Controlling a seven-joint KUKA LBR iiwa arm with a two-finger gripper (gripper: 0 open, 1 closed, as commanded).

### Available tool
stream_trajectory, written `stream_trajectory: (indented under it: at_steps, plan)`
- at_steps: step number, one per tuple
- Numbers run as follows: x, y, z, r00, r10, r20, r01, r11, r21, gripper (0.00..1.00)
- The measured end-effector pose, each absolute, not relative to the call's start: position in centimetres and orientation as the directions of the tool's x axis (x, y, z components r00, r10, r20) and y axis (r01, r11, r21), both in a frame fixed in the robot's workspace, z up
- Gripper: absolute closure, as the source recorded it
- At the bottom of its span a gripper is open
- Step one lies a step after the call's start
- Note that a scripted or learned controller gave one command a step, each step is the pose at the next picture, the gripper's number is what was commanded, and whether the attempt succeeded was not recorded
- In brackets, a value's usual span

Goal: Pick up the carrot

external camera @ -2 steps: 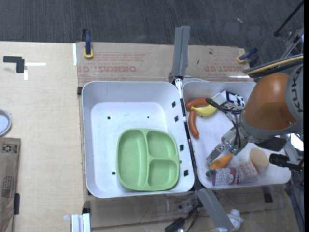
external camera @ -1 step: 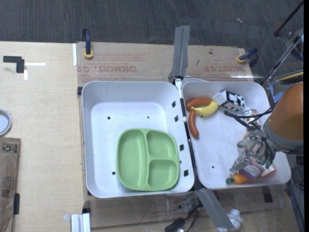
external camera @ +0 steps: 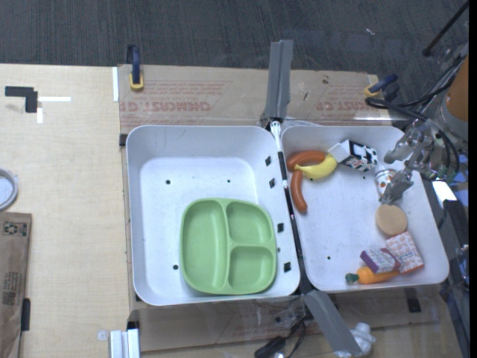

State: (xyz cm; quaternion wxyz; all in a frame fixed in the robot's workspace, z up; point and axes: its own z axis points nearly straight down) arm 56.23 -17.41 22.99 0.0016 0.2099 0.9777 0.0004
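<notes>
The carrot [external camera: 370, 276] lies at the near edge of the right bin [external camera: 328, 237], close to the front wall, with its green stub at the left end and its orange body running to the right. Its long axis runs roughly left to right across the view, tilted a little upward toward the right. A purple box [external camera: 378, 260] sits on or against its upper side, and a pink packet [external camera: 406, 251] lies just right of that, touching the box; together they cover part of the carrot's right half, so the exposed stretch is mostly the left end and the lower flank.

A tan disc [external camera: 391, 220] lies between this cluster and the gripper [external camera: 395, 187], which hangs over the right part of the same bin, near the far right wall. The fingers point down and to the left; they look close together with nothing between them, but the slant makes this hard to read, so whether they are open or closed cannot be told.

From the gripper, the carrot lies toward the camera and slightly left, past the disc. A grasp would probably need the fingers set across the long axis, closing from the far and near sides, and aimed at the left half to avoid the box.

Farther off, a banana [external camera: 316, 168] and sausage [external camera: 300, 190] lie by the divider, and a green tray [external camera: 228, 247] sits in the left bin [external camera: 149, 200].
</notes>
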Motion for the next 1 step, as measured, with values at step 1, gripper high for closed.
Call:
stream_trajectory:
  at_steps: [1]
  plan:
    - [51.51, -16.90, 15.91, -0.983, 0.182, 0.000, 0.182, 0.983, 0.001, 0.00]
